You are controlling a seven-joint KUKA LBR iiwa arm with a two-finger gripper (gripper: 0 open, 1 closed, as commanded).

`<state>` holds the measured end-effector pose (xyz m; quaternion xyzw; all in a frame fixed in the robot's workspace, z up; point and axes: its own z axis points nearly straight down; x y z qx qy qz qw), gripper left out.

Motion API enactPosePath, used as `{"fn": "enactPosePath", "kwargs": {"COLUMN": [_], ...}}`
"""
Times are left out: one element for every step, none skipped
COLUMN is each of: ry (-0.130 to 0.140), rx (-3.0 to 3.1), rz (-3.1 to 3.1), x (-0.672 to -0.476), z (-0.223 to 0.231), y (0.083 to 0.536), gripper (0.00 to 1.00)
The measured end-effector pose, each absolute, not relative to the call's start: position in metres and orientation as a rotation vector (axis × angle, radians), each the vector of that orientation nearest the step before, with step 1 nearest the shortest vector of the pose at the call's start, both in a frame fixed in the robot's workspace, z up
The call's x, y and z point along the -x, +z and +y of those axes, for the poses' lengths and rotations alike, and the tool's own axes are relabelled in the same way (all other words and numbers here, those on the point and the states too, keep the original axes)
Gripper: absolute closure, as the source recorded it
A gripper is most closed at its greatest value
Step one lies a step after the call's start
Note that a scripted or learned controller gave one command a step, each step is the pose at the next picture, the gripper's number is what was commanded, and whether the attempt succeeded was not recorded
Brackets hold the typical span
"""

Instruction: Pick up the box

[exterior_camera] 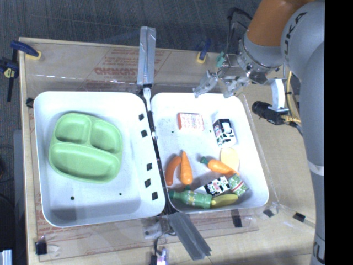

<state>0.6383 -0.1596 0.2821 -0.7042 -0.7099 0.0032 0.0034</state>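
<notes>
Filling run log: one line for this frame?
gripper: open, above right bin's far rim | box: lying in bin, ungrasped | stage: pre-grasp

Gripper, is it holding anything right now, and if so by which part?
Nothing is held. The gripper hangs open over the far rim of the right bin, and the box lies untouched on the bin floor.
</notes>
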Motion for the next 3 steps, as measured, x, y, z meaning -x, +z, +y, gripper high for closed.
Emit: {"fn": "enactPosePath", "kwargs": {"ry": [0.010,0.001,0.005], "rx": [2.082,1.986,1.981], "rz": [-2.342,-2.439,-2.446], "x": [-0.646,-0.644,-0.646], "z": [-0.164,-0.160,-0.160], "y": [0.116,0.096,0.105], "gripper": [0.00,0.00,1.00]}}
